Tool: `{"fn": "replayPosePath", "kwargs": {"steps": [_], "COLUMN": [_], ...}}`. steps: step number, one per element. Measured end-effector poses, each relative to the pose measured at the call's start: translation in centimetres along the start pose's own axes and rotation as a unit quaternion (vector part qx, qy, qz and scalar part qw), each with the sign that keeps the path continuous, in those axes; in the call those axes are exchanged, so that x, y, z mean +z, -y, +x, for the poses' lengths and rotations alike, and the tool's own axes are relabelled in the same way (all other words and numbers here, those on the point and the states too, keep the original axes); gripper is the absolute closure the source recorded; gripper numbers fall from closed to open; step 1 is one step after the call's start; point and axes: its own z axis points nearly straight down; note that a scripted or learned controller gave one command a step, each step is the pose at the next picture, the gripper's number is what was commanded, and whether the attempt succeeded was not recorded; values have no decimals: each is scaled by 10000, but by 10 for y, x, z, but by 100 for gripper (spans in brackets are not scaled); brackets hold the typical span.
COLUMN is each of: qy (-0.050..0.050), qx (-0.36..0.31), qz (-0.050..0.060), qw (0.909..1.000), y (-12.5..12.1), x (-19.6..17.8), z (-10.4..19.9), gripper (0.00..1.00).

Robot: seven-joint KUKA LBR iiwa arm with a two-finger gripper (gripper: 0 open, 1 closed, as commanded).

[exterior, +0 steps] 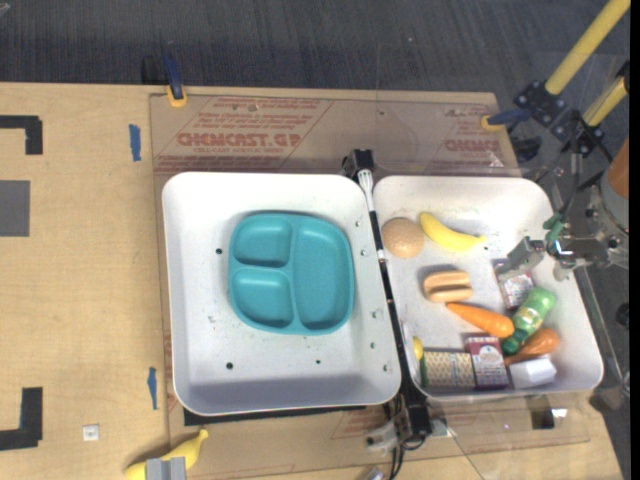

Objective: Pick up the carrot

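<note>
The carrot [481, 318] is orange and tapered, lying flat in the right bin [578, 298] with its tip pointing left. It rests just below a hot dog [447, 285] and touches a green bottle [531, 314] at its thick end. My gripper [521, 255] hangs over the right bin's upper right part, above and to the right of the carrot and apart from it. The arm's wrist [580, 238] is behind it at the bin's right rim. Nothing shows in the gripper.
The right bin also holds a banana [447, 232], a tan round bun [402, 237], a silver packet [515, 289], a second orange item [541, 344] and small boxes [470, 365] along the front wall. A teal divided plate [292, 272] lies in the left bin [190, 298].
</note>
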Motion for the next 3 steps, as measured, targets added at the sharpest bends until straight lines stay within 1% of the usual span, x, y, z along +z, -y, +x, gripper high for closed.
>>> {"fn": "replayPosePath", "kwargs": {"steps": [1, 2, 3], "qy": [-2, 20, -3], "qx": [-989, -986, -1242], "qz": [4, -51, -62], "qw": [9951, 9951, 9922], "y": [16, 13, 12], "x": [148, 136, 69], "z": [1, 1, 84], "gripper": [0, 100, 100]}}
